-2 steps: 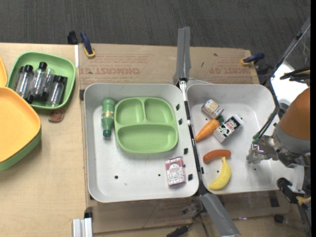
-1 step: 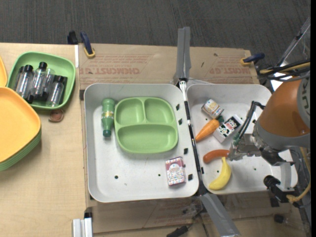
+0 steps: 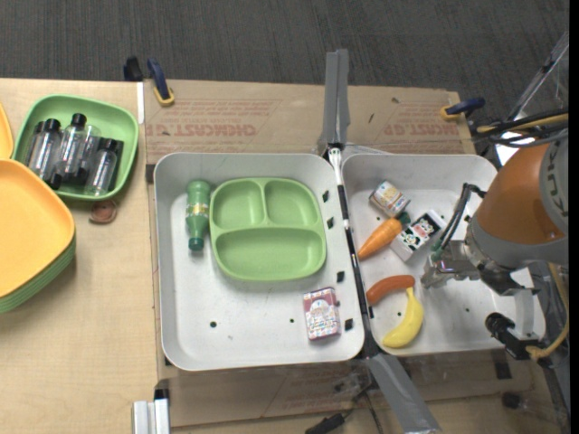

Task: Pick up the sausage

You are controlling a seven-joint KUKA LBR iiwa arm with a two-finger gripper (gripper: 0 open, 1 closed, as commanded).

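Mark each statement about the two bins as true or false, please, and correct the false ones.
1. The sausage lies in the right bin. True.
2. The banana is on the green divided plate. False: it lies in the right bin, just below the sausage.
3. The green bottle lies left of the plate. True.
4. The carrot is in the left bin. False: right bin.
5. The gripper grips the sausage. False: it is beside it.

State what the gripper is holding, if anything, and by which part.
Nothing is seen held. The gripper hovers just right of the sausage, above the banana; nothing shows between its fingers.
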